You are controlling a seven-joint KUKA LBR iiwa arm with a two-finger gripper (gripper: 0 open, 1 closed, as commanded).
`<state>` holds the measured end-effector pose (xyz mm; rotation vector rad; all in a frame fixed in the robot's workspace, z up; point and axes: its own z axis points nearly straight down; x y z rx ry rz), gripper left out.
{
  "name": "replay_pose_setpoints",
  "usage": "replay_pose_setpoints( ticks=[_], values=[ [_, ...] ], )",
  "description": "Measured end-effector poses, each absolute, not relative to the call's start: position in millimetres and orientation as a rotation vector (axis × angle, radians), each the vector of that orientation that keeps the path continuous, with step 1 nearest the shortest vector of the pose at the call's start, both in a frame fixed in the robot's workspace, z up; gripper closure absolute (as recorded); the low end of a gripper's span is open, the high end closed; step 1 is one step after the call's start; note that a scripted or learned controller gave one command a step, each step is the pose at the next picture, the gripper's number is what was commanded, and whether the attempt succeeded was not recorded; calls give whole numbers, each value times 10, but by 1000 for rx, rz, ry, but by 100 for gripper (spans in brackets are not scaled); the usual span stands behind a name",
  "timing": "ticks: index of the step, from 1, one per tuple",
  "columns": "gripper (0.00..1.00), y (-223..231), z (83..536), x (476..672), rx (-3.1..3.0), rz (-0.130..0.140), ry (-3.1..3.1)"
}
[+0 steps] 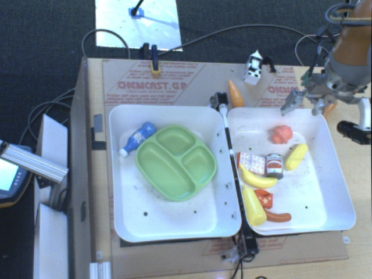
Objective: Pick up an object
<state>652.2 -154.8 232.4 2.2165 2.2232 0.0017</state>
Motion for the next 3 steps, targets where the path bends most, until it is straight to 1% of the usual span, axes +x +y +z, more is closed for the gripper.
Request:
replay_pose_setpoints(
  ticks=[1, 2, 3],
  values=[
    [0, -1754, 1712, 6479, 2220, 0, 2222],
    [0, -1634, 835, 6612, 2218, 1, 2226],
    [100, -1639, 960, 6630, 2211, 4, 2225]
  ],
)
